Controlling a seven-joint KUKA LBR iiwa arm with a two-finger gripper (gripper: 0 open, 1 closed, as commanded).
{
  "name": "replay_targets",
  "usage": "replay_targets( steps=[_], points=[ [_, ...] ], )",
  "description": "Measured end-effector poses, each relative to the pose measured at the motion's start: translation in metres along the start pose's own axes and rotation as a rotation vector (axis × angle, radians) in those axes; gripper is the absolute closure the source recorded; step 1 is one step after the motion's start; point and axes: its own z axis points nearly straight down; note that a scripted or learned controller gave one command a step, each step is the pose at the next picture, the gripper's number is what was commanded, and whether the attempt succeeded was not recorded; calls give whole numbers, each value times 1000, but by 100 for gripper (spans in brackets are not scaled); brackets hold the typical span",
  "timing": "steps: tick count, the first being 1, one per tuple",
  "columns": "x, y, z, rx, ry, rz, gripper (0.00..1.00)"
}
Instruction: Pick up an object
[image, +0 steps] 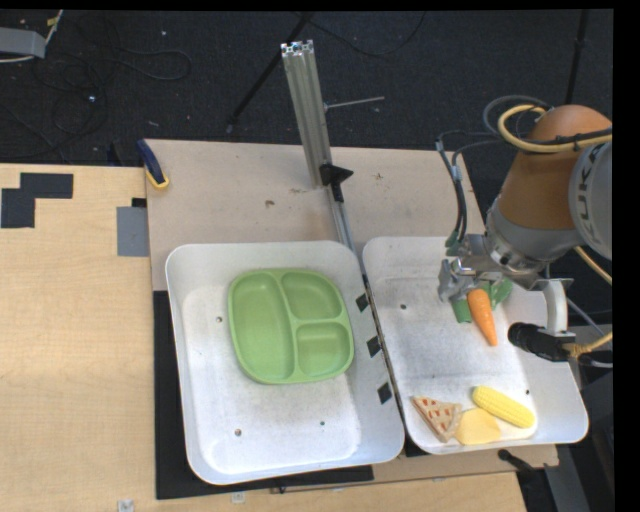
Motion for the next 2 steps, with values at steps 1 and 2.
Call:
replay_targets(
  steps=[1, 2],
  points=[
    [-1, 2, -63, -2, 0, -1, 100],
    [48, -21, -51, 7, 2, -3, 100]
  ],
)
